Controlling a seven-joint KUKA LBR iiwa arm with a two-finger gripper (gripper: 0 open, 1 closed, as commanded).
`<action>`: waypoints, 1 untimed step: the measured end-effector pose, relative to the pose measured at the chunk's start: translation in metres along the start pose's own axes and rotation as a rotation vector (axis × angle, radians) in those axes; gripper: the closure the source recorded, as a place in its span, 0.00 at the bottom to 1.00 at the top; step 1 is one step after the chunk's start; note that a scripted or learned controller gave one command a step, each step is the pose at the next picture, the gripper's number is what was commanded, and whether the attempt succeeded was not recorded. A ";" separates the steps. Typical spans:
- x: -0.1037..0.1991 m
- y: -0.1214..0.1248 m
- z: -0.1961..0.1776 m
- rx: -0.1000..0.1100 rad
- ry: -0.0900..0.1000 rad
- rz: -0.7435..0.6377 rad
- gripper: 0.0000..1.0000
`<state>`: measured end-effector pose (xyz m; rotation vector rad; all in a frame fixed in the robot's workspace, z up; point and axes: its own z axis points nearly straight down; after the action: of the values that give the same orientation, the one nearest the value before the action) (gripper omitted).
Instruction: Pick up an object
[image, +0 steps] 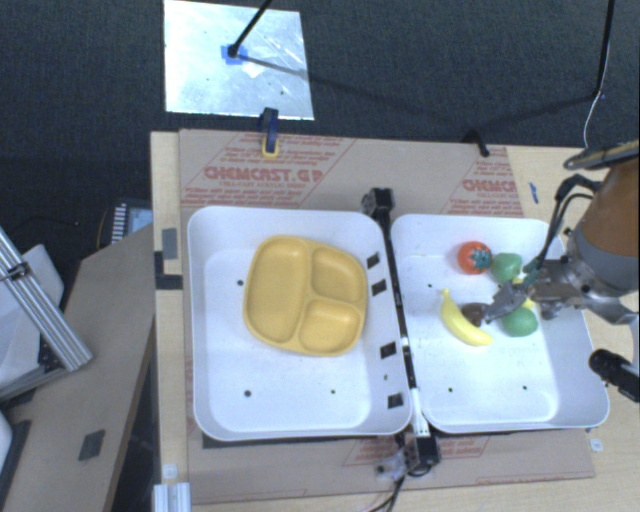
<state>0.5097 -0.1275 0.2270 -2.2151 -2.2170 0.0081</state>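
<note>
Banana (465, 322), yellow, curved and smooth, lies in the right bin (560, 405) with the gripper (497, 308) just beside its upper end; jaw state I cannot tell. Likely risk: the tips sit crowded among banana and green fruit (520, 321), so a closing could nudge either aside and catch nothing.

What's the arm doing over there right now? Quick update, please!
Gripper low in right bin, beside banana. Nothing visibly held. Green fruit and tomato crowd close.
</note>
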 end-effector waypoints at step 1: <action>0.000 0.002 -0.005 -0.011 -0.002 -0.002 0.00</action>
<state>0.5120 -0.1273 0.2319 -2.2186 -2.2260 -0.0015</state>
